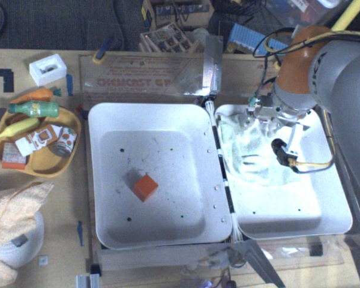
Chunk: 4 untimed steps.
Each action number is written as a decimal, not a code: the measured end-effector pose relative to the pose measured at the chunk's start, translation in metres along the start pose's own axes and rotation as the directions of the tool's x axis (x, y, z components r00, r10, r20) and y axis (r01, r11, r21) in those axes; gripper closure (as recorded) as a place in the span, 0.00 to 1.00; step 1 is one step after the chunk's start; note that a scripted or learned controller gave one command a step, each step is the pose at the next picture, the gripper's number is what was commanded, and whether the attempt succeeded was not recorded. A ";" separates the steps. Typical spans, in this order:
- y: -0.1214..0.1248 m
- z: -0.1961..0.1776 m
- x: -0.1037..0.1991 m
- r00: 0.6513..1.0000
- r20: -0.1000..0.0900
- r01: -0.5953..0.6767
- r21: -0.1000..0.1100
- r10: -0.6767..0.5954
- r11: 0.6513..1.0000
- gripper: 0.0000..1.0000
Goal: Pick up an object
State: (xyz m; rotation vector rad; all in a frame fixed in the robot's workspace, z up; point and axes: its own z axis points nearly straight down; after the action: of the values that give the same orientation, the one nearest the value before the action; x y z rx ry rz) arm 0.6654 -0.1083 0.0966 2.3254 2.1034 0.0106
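Two white bins are seen on the bench. One orange cube (146, 187) lies in the left bin (108, 125), well apart from the gripper (265, 114), which is lowered over the right bin (324, 215); its fingertips are blurred against white, so their spread cannot be told.

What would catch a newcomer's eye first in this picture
Probably the orange block, lying alone in the left bin. Next, the grey arm with its orange band coming in from the right, its gripper low over a clear crumpled thing in the right bin.
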 end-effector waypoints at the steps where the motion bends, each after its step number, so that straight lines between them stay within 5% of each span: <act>1: 0.009 -0.052 -0.060 0.994 0.003 -0.106 0.008 0.106 0.994 0.00; 2: 0.010 -0.037 -0.077 0.993 0.004 -0.118 0.011 0.118 0.993 0.00; 3: -0.056 -0.075 -0.083 0.980 0.002 -0.200 0.013 0.200 0.980 0.00; 4: -0.008 0.001 -0.015 0.998 0.002 -0.056 0.009 0.056 0.998 0.00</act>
State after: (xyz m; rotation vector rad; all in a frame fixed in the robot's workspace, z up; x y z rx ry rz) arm 0.6556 -0.1226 0.0954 2.3879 2.0413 -0.0008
